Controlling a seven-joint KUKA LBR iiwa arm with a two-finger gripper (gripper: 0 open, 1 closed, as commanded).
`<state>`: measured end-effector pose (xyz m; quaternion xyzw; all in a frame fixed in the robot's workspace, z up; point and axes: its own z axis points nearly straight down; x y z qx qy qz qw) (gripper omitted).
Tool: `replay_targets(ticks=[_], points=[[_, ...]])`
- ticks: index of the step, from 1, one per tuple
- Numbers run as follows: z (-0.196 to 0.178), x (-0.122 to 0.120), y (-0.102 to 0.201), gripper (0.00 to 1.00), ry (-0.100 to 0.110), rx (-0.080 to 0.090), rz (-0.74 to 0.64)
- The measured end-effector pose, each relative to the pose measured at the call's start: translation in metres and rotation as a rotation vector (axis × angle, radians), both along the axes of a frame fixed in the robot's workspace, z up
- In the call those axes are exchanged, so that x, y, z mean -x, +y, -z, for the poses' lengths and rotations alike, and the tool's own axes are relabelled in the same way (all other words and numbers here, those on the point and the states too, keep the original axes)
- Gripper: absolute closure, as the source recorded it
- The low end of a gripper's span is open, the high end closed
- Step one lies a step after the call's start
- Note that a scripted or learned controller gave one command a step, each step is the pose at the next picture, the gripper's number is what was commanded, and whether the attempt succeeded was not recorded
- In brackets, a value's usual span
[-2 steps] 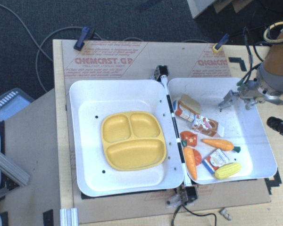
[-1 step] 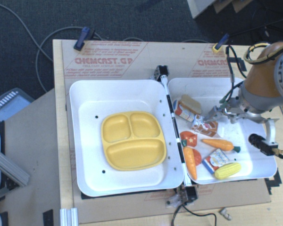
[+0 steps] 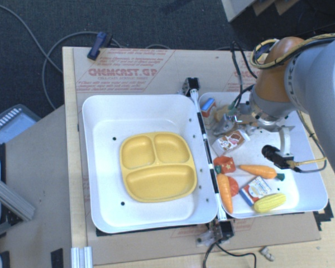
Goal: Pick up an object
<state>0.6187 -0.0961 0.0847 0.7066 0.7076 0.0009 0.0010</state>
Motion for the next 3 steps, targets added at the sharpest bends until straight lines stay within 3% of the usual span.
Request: replay_targets(ticks=[1,2,3], points=[[0.002,-0.043,-0.002,0.0,0.025,0.006,0.001],[-0.009,-0.045,0.0,1.0,0.015,0.005,0.001],[-0.101,0.016,0.04,1.0,0.003,-0.001,0.0]])
